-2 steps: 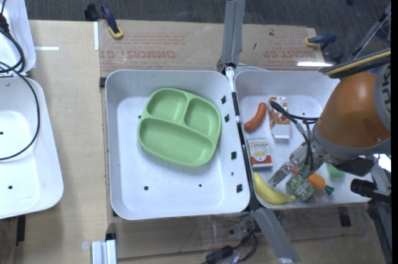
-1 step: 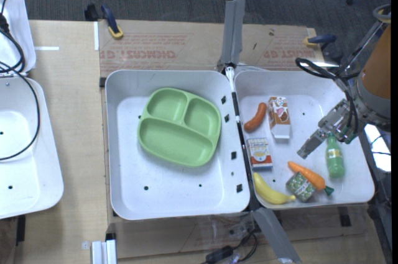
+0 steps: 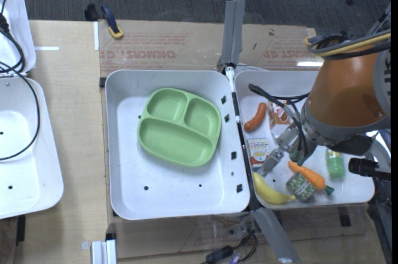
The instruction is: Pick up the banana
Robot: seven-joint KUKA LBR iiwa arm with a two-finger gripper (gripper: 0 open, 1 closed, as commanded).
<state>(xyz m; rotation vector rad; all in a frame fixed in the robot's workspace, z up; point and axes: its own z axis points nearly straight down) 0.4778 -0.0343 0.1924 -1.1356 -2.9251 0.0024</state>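
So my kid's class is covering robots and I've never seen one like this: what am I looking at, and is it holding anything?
One camera looks down at a slant on a bench with two white bins. The orange-banded arm reaching in from the right is the robot; its gripper hangs low over the right bin. That bin holds a banana, carrot, sausage, green bottle and a small packet. The left bin holds a green divided plate. Nothing shows between the fingers; the banana lies just below the gripper.

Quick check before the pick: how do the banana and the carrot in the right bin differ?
The banana is yellow, curved and plain; the carrot is orange, straighter, with a green tip. The banana lies by the bin's near left corner; the carrot lies further right, below the gripper. Both lie flat in the right bin.
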